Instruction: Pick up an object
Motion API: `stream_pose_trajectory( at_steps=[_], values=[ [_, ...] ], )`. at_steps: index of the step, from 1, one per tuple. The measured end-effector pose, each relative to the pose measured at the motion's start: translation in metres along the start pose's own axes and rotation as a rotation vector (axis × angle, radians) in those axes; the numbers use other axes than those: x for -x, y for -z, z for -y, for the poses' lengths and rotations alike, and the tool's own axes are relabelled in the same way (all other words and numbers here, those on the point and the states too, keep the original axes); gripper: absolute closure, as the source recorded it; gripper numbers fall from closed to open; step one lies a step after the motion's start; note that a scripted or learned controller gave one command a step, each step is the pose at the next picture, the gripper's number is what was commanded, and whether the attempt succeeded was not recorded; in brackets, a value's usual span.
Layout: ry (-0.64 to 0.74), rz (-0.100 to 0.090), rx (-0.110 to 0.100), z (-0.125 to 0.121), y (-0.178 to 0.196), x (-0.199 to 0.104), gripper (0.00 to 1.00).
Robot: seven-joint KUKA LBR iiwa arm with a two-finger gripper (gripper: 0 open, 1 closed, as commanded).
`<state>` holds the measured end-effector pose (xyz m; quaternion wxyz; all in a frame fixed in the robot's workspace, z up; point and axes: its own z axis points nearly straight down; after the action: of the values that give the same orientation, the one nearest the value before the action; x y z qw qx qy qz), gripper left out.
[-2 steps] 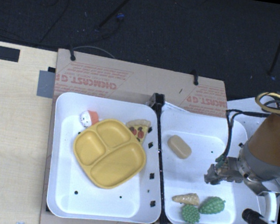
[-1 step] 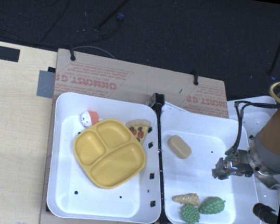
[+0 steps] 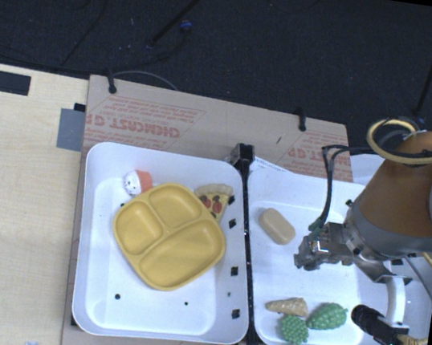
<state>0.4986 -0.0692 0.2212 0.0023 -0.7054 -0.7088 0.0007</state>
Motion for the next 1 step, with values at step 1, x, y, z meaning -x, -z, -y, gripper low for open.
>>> stream_pose_trajectory(
  at_steps=[1],
  values=[
    [0.001, 0.000, 0.002, -0.0055, 0.0099, -0.0549, 1.00]
  ],
)
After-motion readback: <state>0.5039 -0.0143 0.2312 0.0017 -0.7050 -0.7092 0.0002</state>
